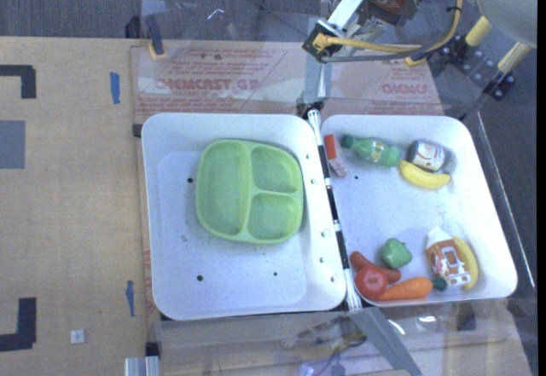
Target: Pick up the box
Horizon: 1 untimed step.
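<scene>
Camera view: gripper [317, 101] hangs above the bench at the far end of the seam between the two bins, clear of everything; cannot tell from this angle how it is set. The box [444, 261], a small orange-and-white carton, lies in the right bin [375, 212] near its front right corner, touching a banana [468, 260] on its right side, with a carrot [408, 288] just in front and a green pepper [394, 252] near its left. Left bin [171, 221] carries a green divided plate [250, 191]. Judgement: carton probably light, thin-walled, easily crushed, faces fairly slick. Best taken across its two long flat sides, mid-length, with gentle force; the banana crowds one side
</scene>
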Motion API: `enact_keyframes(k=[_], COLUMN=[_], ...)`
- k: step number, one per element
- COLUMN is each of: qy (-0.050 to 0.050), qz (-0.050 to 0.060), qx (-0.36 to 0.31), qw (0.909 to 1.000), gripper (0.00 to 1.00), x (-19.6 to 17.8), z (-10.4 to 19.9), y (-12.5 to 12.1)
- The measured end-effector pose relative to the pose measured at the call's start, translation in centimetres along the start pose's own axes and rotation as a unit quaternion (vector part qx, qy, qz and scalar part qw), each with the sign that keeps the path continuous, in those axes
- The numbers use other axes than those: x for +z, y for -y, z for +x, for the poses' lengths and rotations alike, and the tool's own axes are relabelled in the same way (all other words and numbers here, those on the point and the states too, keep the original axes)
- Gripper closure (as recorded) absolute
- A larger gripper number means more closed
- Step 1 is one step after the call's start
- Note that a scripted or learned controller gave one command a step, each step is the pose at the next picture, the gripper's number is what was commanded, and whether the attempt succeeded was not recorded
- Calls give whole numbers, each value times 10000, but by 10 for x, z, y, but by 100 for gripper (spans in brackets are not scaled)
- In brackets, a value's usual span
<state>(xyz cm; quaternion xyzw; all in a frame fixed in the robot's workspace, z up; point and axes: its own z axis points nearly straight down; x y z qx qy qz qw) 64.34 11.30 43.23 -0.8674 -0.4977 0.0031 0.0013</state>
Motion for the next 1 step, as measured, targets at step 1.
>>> enact_keyframes(k=[1], qy=[7], qz=[0], qx=[-14], qw=[10000], gripper=[100], x=[-8], z=[2], y=[-1])
